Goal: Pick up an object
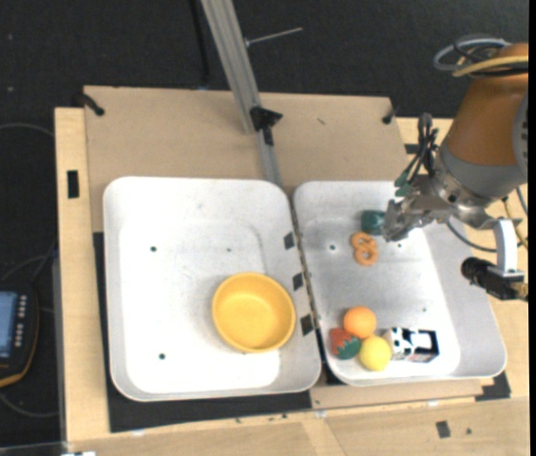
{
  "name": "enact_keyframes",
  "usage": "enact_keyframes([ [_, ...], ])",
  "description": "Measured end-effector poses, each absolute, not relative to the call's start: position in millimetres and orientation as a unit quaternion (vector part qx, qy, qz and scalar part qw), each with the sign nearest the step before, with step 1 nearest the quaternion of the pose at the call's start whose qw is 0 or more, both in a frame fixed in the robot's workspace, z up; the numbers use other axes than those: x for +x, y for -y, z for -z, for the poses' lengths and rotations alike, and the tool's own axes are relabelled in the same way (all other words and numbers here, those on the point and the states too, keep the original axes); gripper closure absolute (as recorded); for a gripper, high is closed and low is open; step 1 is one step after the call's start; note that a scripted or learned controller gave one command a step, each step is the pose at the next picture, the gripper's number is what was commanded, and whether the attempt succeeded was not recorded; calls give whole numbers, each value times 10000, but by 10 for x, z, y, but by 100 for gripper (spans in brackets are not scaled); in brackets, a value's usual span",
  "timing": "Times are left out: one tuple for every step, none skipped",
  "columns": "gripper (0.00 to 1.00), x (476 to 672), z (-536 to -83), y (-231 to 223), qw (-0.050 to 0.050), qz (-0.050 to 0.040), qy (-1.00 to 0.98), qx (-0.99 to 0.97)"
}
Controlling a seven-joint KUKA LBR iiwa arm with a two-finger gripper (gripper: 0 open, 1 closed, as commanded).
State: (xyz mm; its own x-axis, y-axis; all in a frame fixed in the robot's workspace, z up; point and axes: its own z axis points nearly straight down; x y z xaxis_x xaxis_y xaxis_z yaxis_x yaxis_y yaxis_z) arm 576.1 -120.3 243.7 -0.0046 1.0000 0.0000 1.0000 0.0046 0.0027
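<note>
Camera view: tool low in the right bin, nothing lifted yet

The camera view looks down on a worktop (182, 126) with two white bins. The arm (482, 136) reaches in from the right, its orange band above the grey wrist, angled down and leftward so that the tool (396, 224) sits low over the upper part of the right bin (458, 293). Whether the tool is released or clenched I cannot tell; its tip is too small and dark to read.

Just beside the tool, on its left, lies a small teal object (373, 221), touching or nearly touching it. A little below and left of the tool is an orange ring-shaped piece (365, 248). Well below the tool, near the front of the same bin, sit an orange ball (359, 322), a yellow ball (375, 353), a red and green piece (345, 346) and a black and white block (412, 344), clustered together. Far off to the tool's left, in the left bin (154, 217), stands a yellow bowl (253, 312).

I judge the step to be the approach or descent onto the teal object. The next move calls for centring over it, closing and lifting straight up; its closeness to the ring leaves little room for error.
</note>
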Motion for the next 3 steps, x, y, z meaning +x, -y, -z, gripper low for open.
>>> enact_keyframes([
  [100,5985,-2451,652,2,-7,-7081,7061],
  [100,6279,-2483,278,4,0,-7082,7060],
  [100,6524,-2442,-297,9,-10,-7094,7048],
])
